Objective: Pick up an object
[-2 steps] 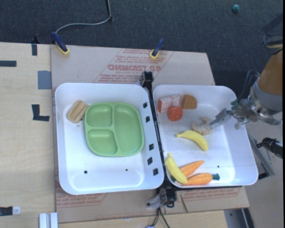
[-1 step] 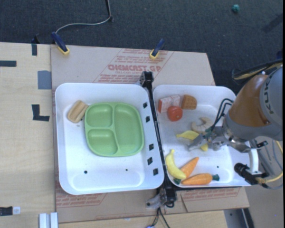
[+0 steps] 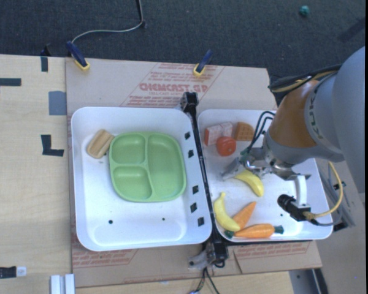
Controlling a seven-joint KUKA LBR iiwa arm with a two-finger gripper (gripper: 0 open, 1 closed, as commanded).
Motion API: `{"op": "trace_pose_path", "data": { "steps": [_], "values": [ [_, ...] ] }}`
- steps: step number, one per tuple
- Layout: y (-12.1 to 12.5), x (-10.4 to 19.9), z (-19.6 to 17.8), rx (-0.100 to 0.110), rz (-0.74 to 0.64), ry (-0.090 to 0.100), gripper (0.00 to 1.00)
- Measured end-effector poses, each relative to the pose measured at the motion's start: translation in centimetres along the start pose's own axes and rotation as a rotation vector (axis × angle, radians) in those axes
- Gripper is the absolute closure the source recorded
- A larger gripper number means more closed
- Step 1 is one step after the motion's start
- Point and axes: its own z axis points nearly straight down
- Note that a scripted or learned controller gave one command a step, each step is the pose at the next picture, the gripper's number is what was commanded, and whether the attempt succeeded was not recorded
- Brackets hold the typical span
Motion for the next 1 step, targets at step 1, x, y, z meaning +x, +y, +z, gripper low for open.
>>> {"op": "trace_pose_path", "data": {
  "steps": [1],
  "values": [
    [9.40, 1.67, -2.06, 0.005, 0.000, -0.001, 0.00]
  ]
}}
